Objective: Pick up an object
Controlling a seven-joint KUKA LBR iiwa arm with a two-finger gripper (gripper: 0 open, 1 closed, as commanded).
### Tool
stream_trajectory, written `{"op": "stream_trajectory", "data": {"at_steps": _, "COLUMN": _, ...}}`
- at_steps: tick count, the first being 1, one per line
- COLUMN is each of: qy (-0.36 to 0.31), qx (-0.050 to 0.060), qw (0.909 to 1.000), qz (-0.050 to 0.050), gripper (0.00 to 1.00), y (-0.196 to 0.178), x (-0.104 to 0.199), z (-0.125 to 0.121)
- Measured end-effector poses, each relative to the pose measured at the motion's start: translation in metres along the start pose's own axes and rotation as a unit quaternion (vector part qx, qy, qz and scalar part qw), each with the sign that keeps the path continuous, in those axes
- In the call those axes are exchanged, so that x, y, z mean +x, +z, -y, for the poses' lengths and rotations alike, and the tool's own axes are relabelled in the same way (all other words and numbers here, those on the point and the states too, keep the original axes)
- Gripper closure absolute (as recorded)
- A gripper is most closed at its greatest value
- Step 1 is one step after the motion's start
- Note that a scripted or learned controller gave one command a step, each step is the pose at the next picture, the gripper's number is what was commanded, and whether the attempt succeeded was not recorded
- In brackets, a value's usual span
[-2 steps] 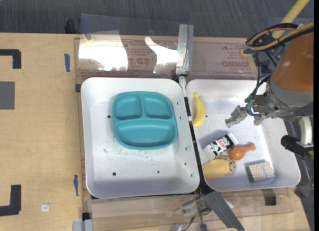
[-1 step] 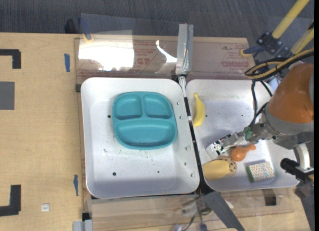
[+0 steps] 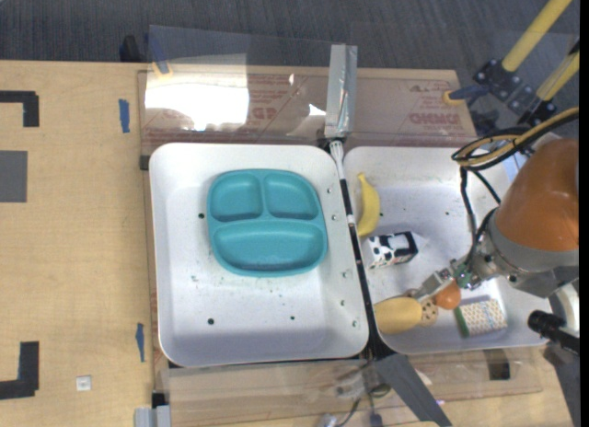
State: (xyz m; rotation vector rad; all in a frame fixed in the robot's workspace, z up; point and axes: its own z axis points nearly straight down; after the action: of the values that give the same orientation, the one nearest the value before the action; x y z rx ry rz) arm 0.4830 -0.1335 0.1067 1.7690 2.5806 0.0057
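1. Worktop [image 3: 74,259]: pale wood surface bearing two shallow white bins side by side, with black corner marks and blue tape tabs toward its left.
2. Left bin [image 3: 184,315]: holds one teal divided plate [image 3: 267,221] with three compartments, lying flat near the bin's middle.
3. Right bin [image 3: 414,200]: holds all the small objects listed below.
4. Banana [image 3: 367,204]: yellow, lying along the left wall of the right bin, just beside the divider between the bins.
5. Black-and-white cow toy [image 3: 394,248]: just below the banana, apart from it.
6. Yellow potato-shaped object [image 3: 398,314]: at the bin's near left corner, touching a small spotted die-like piece [image 3: 428,313] on its right.
7. Small orange ball [image 3: 446,297]: just right of the die-like piece, directly under the hand.
8. Green-and-white patterned pad [image 3: 481,316]: near the front wall, right of the ball.
9. Arm [image 3: 548,209]: grey with an orange band, entering from the right over the right bin.
10. Hand [image 3: 445,284]: low over the orange ball and pad; whether its fingers are spread or pressed together cannot be told, and nothing is visibly pinched.
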Motion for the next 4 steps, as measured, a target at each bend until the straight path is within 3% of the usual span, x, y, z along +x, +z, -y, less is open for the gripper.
{"op": "stream_trajectory", "data": {"at_steps": 1, "qy": -0.119, "qx": -0.006, "qw": 0.9928, "qz": 0.003, "gripper": 0.00, "y": 0.011, "x": -0.036, "z": 0.009}}
{"op": "stream_trajectory", "data": {"at_steps": 2, "qy": -0.120, "qx": -0.010, "qw": 0.9927, "qz": 0.005, "gripper": 1.00, "y": 0.000, "x": -0.036, "z": 0.006}}
{"op": "stream_trajectory", "data": {"at_steps": 3, "qy": -0.050, "qx": 0.000, "qw": 0.9987, "qz": 0.000, "gripper": 1.00, "y": 0.017, "x": 0.007, "z": -0.005}}
{"op": "stream_trajectory", "data": {"at_steps": 4, "qy": 0.104, "qx": 0.000, "qw": 0.9946, "qz": 0.001, "gripper": 1.00, "y": 0.018, "x": 0.019, "z": -0.009}}
